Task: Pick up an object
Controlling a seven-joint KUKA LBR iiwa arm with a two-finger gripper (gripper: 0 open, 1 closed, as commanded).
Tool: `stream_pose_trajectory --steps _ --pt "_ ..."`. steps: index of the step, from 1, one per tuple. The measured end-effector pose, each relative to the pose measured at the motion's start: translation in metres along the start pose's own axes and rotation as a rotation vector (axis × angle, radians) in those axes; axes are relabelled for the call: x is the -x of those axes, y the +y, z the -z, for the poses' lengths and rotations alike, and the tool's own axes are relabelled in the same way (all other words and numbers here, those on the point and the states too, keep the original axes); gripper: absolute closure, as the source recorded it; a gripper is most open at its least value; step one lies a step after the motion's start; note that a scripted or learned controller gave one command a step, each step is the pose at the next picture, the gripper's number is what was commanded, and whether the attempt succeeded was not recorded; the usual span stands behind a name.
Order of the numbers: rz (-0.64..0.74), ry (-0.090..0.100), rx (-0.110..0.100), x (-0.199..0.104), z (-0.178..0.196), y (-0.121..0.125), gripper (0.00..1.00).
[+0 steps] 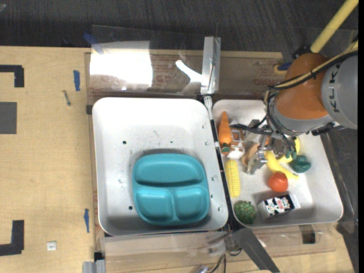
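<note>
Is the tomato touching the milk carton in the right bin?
Apart. The camera view shows a strip of white bin floor between the tomato and the milk carton below it.

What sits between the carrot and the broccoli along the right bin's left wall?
The ear of corn lies between the carrot above and the broccoli below, seen in the camera view.

arm (pixel 318 90) cut off at right edge, covers part of right bin (pixel 330 209); gripper (pixel 263 152) finger state unclear in clutter; banana (pixel 280 162) partly hidden under wrist; small carton (pixel 278 205) label unreadable
</note>
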State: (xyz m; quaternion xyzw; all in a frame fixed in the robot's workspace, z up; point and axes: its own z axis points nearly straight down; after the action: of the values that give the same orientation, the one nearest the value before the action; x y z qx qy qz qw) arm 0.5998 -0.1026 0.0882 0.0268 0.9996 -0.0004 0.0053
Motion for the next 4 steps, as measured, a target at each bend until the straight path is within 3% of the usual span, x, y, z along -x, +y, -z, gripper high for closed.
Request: stream_pose_trajectory --steps 1,2,3,4 --pt "-0.017 0.006 0.001 -0.075 0.0 0.005 0.0" --pt "0.113 0.001 -0.002 -0.008 0.0 -0.001 0.0" --pt "0.15 0.005 0.001 -0.069 0.0 -0.019 0.0" --pt "0.152 -0.005 -0.001 -0.066 0.013 -0.017 1.0"
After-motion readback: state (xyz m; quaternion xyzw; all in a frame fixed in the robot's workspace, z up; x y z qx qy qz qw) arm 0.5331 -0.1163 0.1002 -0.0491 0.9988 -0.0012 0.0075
